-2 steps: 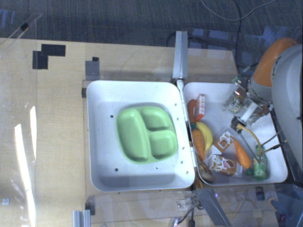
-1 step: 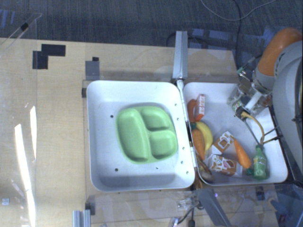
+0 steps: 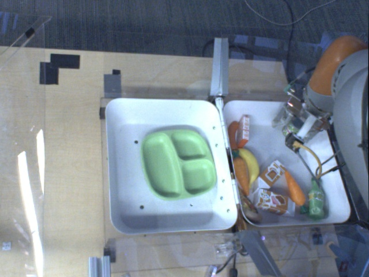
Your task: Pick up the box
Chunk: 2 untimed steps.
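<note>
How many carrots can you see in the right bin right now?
2. One carrot lies along the bin's left wall beside the banana; the other carrot lies toward the right, next to the green bottle. More could be hidden under the cartons.

No legible text in the camera view.

The brown-and-white printed carton (image 3: 271, 174) and the second brown-and-white carton (image 3: 273, 201) lying in the right white bin (image 3: 340, 215) bear printed patterns, but no letters or numbers can be made out at this resolution. The small red-and-white packet (image 3: 244, 129) near the bin's upper left also carries markings too small and blurred to read. The green bottle (image 3: 316, 201) shows a label, likewise unreadable.
</note>
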{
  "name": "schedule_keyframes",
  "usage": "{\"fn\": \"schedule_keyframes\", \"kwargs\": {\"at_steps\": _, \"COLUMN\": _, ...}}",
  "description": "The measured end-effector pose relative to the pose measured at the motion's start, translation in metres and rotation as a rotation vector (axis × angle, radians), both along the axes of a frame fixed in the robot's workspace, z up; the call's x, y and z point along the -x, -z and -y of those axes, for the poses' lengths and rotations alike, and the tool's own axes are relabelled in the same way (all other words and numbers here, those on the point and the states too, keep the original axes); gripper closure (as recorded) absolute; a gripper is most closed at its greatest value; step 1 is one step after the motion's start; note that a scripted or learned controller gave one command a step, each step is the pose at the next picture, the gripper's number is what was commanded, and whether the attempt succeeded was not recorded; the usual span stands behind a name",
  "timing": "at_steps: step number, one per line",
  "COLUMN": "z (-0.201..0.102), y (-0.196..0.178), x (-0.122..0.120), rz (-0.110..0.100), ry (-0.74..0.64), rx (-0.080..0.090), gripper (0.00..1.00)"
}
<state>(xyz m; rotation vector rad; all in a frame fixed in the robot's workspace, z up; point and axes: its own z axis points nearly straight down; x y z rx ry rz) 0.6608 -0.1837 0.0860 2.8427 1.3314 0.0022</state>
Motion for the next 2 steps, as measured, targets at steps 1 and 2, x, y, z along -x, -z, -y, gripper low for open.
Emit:
{"fn": "schedule_keyframes", "kwargs": {"at_steps": 1, "z": -0.0021, "y": -0.0143, "x": -0.0032, "rz": 0.008, "ry": -0.008, "rx": 0.002, "gripper": 1.0}}
{"fn": "schedule_keyframes", "kwargs": {"at_steps": 2, "z": -0.0025, "y": -0.014, "x": -0.0031, "rz": 0.007, "ry": -0.009, "rx": 0.002, "gripper": 0.0}}
